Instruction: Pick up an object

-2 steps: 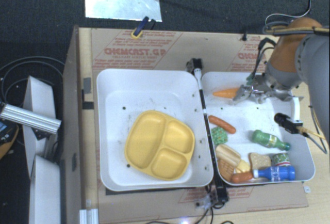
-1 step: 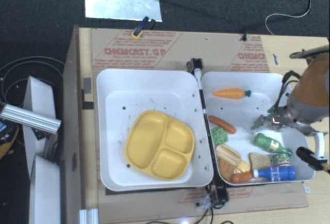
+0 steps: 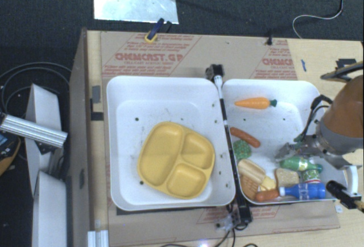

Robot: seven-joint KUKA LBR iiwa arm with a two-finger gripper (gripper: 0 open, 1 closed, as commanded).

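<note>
The right bin [image 3: 284, 87] holds several toy foods: an orange carrot [image 3: 253, 103] at the back, a red sausage [image 3: 244, 136], a green broccoli piece [image 3: 242, 149], a bread roll [image 3: 252, 171], a green bottle [image 3: 301, 164] and a white bottle with a blue label [image 3: 301, 190] along the front wall. My gripper [image 3: 293, 152] is low over the bin's right side, just above and left of the green bottle. The grey wrist and orange band [image 3: 347, 112] cover the bin's right wall. Nothing visibly hangs from the gripper.
The left bin [image 3: 122, 143] contains a yellow divided plate [image 3: 176, 159]. A central divider [image 3: 224, 126] separates the bins. The foods crowd the right bin's front corner, with bare floor [image 3: 278, 123] between the carrot and the sausage. Cables lie off the bench at left.
</note>
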